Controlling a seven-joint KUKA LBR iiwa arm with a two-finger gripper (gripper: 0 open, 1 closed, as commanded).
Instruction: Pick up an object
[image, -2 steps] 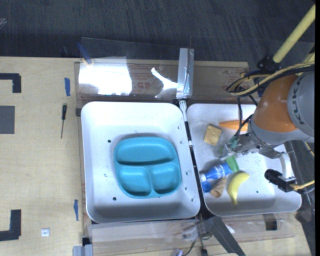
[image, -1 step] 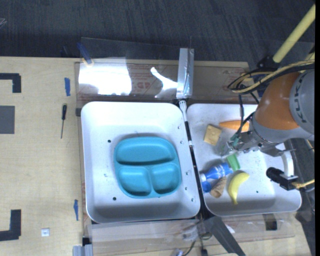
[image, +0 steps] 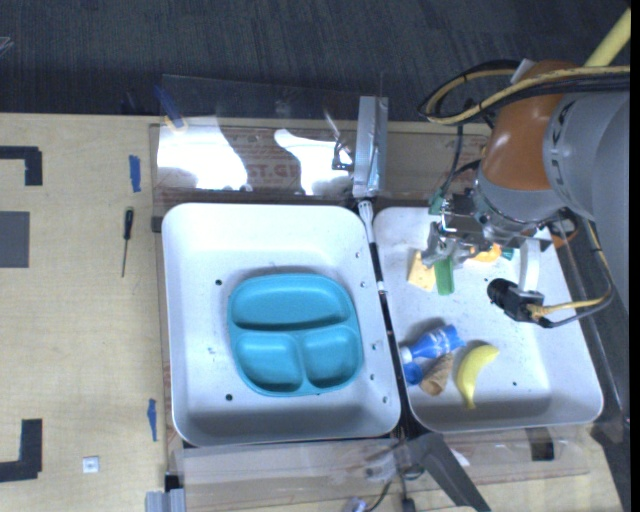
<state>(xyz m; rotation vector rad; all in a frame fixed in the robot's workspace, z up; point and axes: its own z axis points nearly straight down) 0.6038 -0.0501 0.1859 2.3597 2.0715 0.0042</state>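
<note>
Looking down, I see the gripper (image: 447, 243) low over the right bin's (image: 575, 400) upper left, above a yellow block (image: 421, 272) and green piece (image: 444, 277); its grip I cannot tell; banana (image: 473, 366) and blue bottle (image: 430, 346) lie lower; a blue tray (image: 293, 331) sits centre frame.

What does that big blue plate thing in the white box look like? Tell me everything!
The turquoise plastic divided tray lies flat, open side up, in the middle of the left white bin. It has rounded corners and three sections: one long one at the far side, two smaller ones nearer. It looks smooth and rests on the bin's floor.
</note>
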